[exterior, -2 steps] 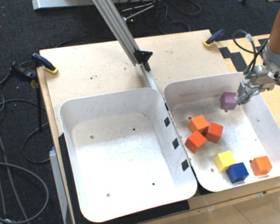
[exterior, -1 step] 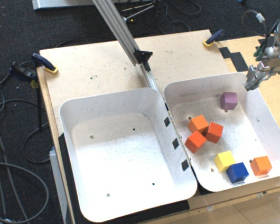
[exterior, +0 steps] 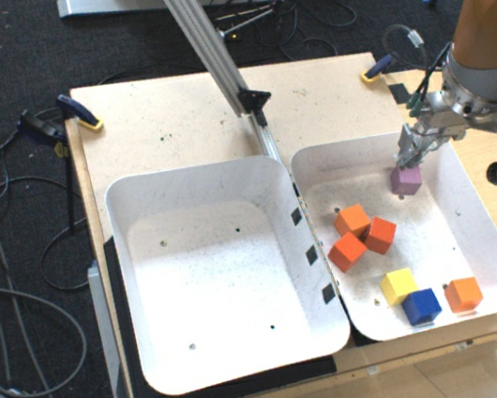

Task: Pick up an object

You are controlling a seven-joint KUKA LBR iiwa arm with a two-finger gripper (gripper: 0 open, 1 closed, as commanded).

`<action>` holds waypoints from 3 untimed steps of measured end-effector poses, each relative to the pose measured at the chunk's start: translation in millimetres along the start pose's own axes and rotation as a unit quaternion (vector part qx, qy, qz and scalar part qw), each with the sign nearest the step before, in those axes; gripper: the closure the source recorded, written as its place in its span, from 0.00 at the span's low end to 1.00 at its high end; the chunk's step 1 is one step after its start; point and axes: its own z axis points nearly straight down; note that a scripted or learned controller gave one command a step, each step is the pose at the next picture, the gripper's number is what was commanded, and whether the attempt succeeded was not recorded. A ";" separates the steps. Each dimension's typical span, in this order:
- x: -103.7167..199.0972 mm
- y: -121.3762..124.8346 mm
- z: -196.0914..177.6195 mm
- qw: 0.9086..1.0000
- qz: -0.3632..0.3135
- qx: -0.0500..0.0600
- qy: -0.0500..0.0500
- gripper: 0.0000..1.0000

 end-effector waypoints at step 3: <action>176.7 -9.0 25.6 1.000 0.000 0.002 0.000 1.00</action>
